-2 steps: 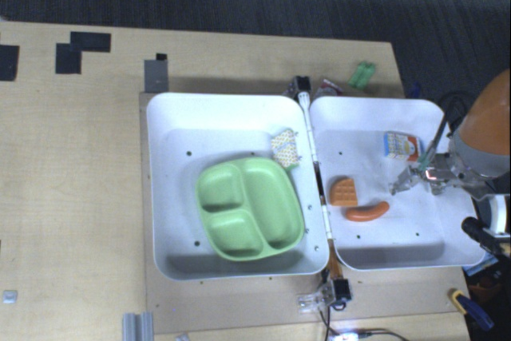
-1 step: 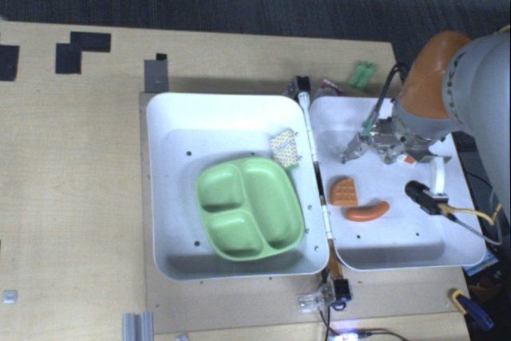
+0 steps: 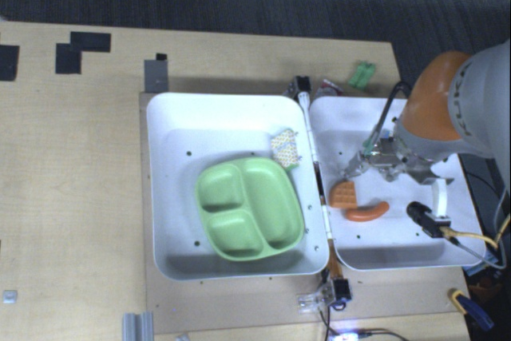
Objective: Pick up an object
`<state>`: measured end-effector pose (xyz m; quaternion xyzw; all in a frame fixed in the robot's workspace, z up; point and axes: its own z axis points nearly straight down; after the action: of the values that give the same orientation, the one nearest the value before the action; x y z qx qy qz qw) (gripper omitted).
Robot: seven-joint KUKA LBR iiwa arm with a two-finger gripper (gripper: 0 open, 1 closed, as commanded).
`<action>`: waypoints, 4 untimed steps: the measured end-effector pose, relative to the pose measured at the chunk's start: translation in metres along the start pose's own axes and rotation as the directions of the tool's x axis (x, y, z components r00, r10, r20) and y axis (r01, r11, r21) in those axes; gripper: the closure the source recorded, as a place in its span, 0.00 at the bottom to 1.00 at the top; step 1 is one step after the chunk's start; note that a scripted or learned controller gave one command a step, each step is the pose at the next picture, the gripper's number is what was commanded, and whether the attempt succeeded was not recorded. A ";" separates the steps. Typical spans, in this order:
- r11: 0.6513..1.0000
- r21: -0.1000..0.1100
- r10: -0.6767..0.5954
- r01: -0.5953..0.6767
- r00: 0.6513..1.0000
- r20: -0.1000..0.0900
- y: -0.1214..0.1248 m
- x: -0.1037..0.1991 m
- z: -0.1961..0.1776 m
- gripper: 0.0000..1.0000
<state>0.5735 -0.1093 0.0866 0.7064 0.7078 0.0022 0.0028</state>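
Gripper [image 3: 357, 165] low in right bin [image 3: 383, 251]; orange wedge [image 3: 343, 194] just below it, sausage [image 3: 366, 212] beside.

Green tray [image 3: 249, 208] smooth matt plastic; white bins [image 3: 172, 172] glossy plastic; bench [image 3: 72, 196] pale wood.

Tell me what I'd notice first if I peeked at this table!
Probably the big green plate with three sections, lying in the left white bin. Next, the grey robot arm with its orange band, reaching into the right bin from the right, its hand low near an orange sausage and an orange wedge. A small patterned scrap sits beside the plate's far corner.
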 end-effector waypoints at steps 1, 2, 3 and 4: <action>1.000 0.002 -0.004 0.004 1.000 -0.001 0.097 0.020 0.002 0.00; 1.000 -0.002 -0.011 0.011 1.000 0.000 0.098 0.021 -0.010 1.00; 1.000 0.001 -0.005 0.005 1.000 -0.003 0.065 0.118 -0.099 1.00; 1.000 0.002 -0.001 0.001 1.000 -0.001 0.097 0.060 -0.117 1.00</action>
<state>0.6694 -0.0488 0.2044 0.7061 0.7081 0.0015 0.0018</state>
